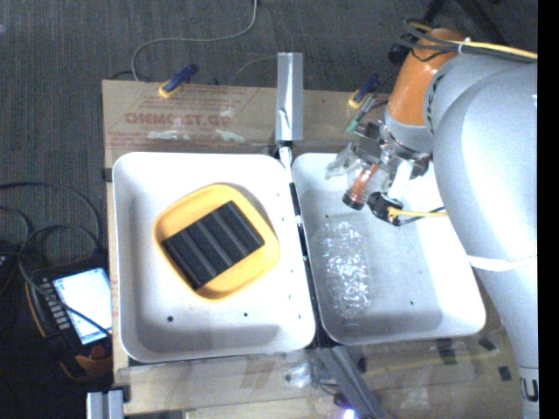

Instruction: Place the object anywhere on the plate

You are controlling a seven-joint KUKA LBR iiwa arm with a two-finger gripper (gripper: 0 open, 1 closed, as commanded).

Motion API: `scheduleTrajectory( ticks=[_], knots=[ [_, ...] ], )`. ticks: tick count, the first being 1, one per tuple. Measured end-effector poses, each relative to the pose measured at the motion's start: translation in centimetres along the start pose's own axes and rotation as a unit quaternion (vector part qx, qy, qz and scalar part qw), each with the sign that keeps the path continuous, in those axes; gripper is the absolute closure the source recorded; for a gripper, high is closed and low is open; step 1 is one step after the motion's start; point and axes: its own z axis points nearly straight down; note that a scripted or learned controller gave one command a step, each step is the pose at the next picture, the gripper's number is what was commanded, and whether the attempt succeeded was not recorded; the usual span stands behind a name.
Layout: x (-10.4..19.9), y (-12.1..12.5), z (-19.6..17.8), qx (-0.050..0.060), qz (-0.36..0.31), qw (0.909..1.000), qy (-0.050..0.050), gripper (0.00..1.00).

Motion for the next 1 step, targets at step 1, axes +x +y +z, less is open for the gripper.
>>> scheduleTrajectory(
  ticks=[1],
  knots=[
    [-3.92,1.96,-1.42,-0.001,0.007,1.0000,0.000,1.00]
  ],
)
